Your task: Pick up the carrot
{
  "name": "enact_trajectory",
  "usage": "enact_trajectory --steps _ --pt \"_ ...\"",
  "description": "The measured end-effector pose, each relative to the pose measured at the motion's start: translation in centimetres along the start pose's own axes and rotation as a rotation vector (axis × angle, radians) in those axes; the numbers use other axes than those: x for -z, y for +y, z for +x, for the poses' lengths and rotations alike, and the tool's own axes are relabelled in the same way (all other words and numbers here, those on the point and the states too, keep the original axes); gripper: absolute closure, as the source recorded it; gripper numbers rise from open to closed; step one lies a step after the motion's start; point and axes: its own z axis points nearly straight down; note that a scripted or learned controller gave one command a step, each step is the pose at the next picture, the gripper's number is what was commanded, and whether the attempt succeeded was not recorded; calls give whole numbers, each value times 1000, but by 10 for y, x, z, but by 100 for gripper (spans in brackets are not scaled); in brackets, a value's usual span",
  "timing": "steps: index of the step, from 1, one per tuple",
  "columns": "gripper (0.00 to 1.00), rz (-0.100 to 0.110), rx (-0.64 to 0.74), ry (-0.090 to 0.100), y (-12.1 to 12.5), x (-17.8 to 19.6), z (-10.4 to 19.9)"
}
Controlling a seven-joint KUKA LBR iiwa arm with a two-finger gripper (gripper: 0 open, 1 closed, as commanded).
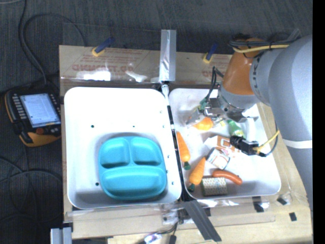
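White plastic walls bound the right bin (272, 183), and clutter leaves little free floor: a carrot (197, 170) lies near the front, tip toward the divider, with a second carrot (183, 146) along the left wall and a sausage (228, 176) beside it. At the back, the gripper (209, 112) hangs over a yellow-orange piece (204, 123); its opening cannot be made out. Left bin (81, 105) holds a blue tray (133, 168).

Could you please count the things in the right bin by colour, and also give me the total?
Counted in the right bin, as far as the view allows:
Orange: 4, namely two carrots, a sausage-like piece and a small piece by the gripper
Green: 1, a small item
White and orange: 1, a small carton
Grey: 1, a block
Total: 7
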Motion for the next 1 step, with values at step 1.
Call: enact_trajectory --steps 1 --pt "0 0 0 0 0 0 0"
